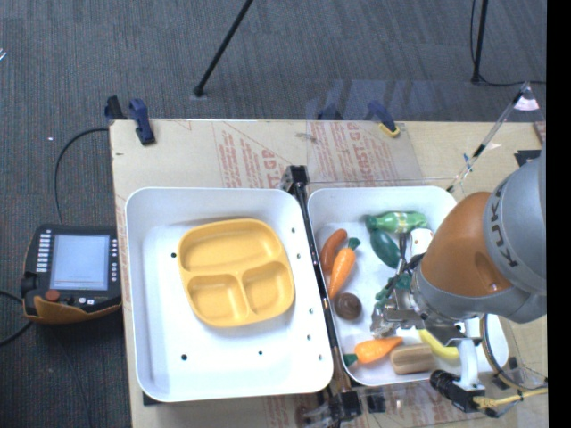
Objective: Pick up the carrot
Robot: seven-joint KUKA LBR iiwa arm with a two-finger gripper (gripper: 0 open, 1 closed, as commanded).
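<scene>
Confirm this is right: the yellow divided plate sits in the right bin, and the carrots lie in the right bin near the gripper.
Wrong on the plate. The camera view shows the yellow divided plate in the left bin; the carrots do lie in the right bin near the gripper.

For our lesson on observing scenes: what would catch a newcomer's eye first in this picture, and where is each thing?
The yellow divided plate stands out most, lying alone in the left bin. Next comes the grey arm with its orange band, reaching in from the right over the right bin. Around it lie toy foods, among them a carrot by the bin's left wall and another carrot near the front.
</scene>
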